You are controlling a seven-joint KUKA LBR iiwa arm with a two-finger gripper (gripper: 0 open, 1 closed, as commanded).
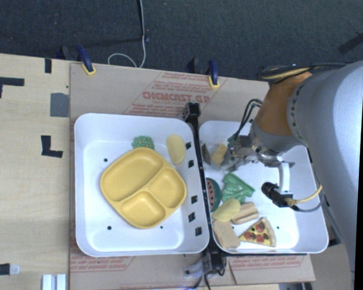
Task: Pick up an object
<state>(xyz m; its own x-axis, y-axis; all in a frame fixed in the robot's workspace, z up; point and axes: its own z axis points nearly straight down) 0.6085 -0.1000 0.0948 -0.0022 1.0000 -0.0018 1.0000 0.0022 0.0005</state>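
End effector sits low in the right bin, can't tell its grip. Toy food crowds it: crumpled green leaf, pizza slice, smooth yellow divided plate next door.

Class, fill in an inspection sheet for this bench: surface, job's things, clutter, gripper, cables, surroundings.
Surface: two white bins, left bin and right bin, on cardboard on a wooden bench.
Job's things: right bin holds a pizza slice, green piece, watermelon slice, bread-like pieces and a yellow piece.
Clutter: left bin holds a yellow tray, green item and pale yellow piece.
Gripper: gripper low in the right bin; finger state unclear.
Cables: white cable at the back; black cable on the arm.
Surroundings: blue clamps; dark floor.
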